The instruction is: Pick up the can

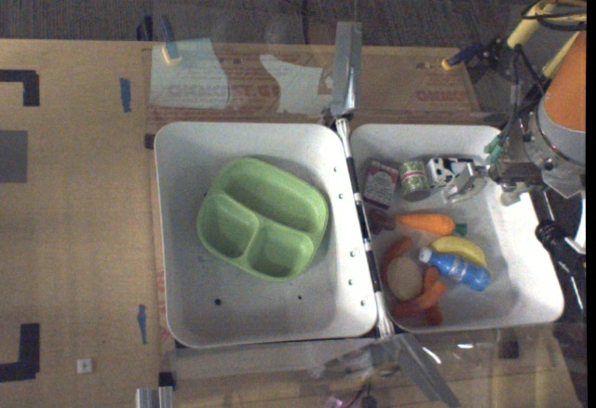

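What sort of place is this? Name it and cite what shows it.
Probably a robot lab bench for grasping tests: two white bins side by side, toy food like a carrot beside a can, and blue tape marks on the bench.

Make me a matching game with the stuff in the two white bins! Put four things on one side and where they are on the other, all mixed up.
Things:
1. green plastic divided tray
2. small green-labelled metal can
3. orange toy carrot
4. blue plastic bottle with a white cap

Places:
A. just below the yellow toy banana
B. alone in the left white bin
C. near the top of the right white bin, close to the gripper
D. lying sideways in the middle of the right bin, below the can

Pairs: 1-B, 2-C, 3-D, 4-A
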`<state>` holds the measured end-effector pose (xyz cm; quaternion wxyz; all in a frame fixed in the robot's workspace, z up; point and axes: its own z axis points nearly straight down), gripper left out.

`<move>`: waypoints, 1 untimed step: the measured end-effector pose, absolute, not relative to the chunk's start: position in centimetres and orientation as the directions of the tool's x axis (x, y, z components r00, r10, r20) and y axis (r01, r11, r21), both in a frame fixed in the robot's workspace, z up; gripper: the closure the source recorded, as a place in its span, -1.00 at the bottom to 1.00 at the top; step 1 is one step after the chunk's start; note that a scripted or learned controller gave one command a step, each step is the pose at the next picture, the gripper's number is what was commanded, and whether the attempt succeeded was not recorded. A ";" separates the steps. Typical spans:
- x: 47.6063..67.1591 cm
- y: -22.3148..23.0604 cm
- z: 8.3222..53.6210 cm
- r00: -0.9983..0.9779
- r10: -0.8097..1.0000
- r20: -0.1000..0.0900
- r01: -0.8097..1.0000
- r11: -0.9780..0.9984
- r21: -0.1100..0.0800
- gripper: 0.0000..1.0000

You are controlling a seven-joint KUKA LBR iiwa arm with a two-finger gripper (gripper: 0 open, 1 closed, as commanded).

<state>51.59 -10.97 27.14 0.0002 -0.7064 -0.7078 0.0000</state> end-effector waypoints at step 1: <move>48.0 -10.7 32.2 0.021 1.000 0.000 1.000 -0.021 0.001 -1.00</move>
